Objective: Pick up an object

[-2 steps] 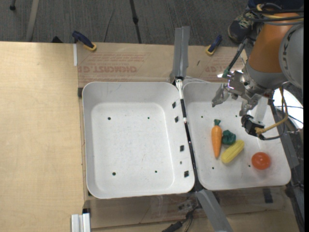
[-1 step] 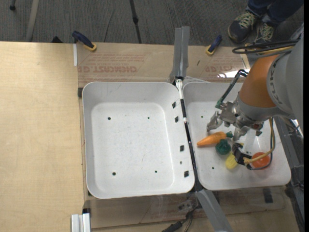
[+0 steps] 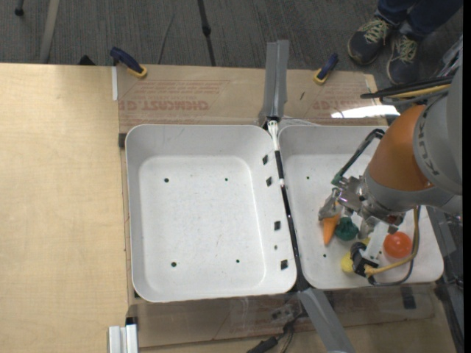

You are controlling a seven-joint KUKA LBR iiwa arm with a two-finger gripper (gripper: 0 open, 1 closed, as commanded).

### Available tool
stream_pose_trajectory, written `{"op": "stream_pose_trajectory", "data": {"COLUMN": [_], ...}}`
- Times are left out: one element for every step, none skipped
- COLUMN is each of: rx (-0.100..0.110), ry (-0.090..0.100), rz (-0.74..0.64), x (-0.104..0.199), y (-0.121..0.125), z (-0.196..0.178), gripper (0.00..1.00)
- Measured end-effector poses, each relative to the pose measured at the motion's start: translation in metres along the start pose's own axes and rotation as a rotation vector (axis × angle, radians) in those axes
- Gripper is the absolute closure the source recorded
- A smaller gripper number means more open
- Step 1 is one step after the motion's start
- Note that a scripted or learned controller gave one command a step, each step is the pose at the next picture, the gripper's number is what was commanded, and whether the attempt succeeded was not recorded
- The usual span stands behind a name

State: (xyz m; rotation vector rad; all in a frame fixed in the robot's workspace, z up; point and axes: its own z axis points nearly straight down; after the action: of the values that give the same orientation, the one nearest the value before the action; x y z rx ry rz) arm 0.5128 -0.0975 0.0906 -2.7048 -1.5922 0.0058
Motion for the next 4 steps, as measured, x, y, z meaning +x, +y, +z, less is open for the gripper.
{"op": "stream_pose_trajectory", "data": {"rx": [-0.003,0.0,-0.002,0.001], "ry": [-0.001,0.001,0.0,0.0], "rz": [0.028,0.22,0.149,-0.183], "x": [-0.026,-0.072,0.03,0.008], "y": [0.09,0.001,0.068,0.02], "z": [-0.106,-0.015,-0.042,0.0], "gripper": [0.0,0.0,0.0,0.0]}}
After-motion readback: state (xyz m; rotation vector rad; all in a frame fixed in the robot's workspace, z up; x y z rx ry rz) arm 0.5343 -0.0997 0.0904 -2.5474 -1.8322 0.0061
